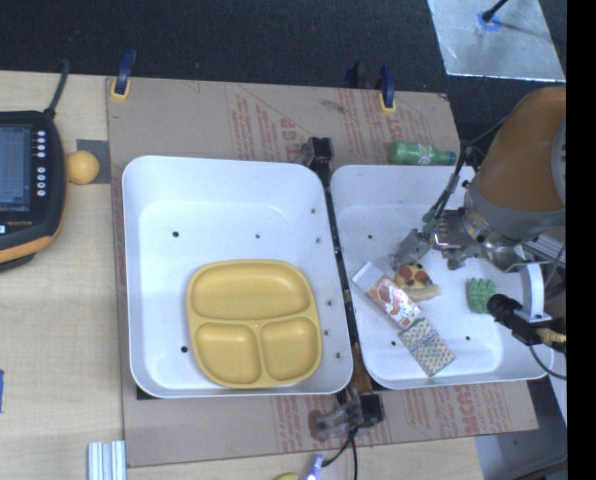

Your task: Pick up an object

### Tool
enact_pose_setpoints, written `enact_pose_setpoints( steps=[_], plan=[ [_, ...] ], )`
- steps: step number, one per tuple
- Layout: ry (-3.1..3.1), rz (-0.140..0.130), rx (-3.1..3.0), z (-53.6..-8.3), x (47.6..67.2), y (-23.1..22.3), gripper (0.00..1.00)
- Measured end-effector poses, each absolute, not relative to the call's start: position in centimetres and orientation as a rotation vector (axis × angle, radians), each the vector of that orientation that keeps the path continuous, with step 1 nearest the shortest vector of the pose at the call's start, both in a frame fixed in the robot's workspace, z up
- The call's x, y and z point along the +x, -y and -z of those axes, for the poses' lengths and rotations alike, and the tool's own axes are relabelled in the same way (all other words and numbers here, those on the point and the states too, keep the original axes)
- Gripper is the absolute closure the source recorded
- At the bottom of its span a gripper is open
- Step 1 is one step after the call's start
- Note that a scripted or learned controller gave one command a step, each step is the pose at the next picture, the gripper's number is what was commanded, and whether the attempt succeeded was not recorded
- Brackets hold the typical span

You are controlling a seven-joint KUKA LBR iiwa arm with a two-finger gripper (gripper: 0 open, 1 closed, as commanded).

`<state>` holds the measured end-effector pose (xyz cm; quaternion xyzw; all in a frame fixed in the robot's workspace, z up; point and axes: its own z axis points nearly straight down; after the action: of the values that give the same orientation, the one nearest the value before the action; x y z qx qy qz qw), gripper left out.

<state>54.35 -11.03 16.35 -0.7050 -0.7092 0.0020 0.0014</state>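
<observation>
My gripper [430, 252] hangs in the right bin [378, 193], just above and behind a small toy pizza slice [417, 279]. Its fingers stand open with nothing between them. In front of the pizza slice lies a red and white snack packet [395, 303], and nearer the bin's front edge a patterned packet [427, 348]. A green toy [480, 294] rests at the bin's right side, below the arm's wrist.
The left bin [168, 198] holds a yellow divided plate [254, 321]. A green bottle [421, 153] lies on the cardboard behind the right bin. A teach pendant [13, 188] and an orange ball [82, 166] sit at the far left.
</observation>
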Motion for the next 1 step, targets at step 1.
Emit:
enact_pose_setpoints(
  steps=[1],
  plan=[
    [2.224,-0.006,-2.214,-9.12,56.24,11.99,0.0]
  ],
)
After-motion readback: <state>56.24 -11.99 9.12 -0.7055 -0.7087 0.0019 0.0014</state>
